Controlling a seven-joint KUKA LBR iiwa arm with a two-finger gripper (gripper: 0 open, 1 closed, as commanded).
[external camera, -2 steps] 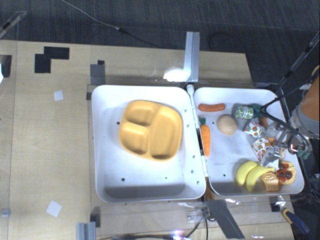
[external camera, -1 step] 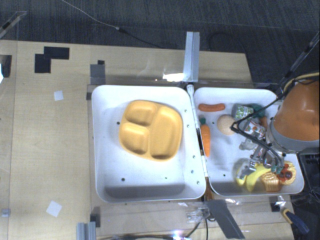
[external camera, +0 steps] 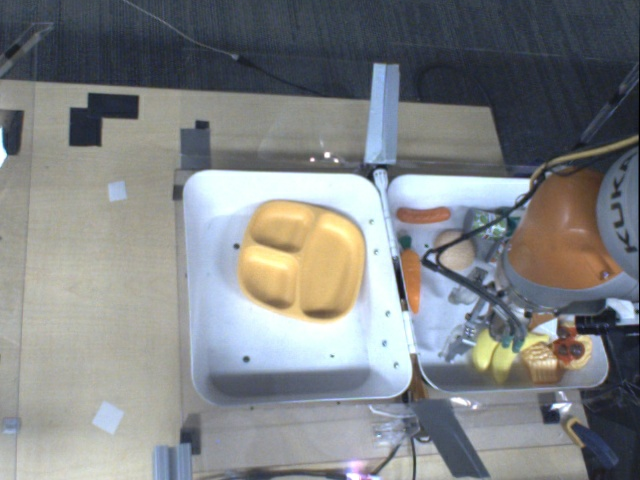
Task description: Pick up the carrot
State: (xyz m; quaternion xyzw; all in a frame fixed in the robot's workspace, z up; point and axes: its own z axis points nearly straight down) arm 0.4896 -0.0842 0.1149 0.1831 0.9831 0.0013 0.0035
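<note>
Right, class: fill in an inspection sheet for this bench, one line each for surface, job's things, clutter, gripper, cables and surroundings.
Surface: wooden bench bearing two white bins side by side.
Job's things: carrot lies along the right bin's left wall.
Clutter: sausage, yellow toy and waffle toy in the right bin; yellow divided plate in the left bin.
Gripper: gripper low in the right bin, apart from the carrot.
Cables: black cable looping off the arm.
Surroundings: dark floor beyond.
</note>
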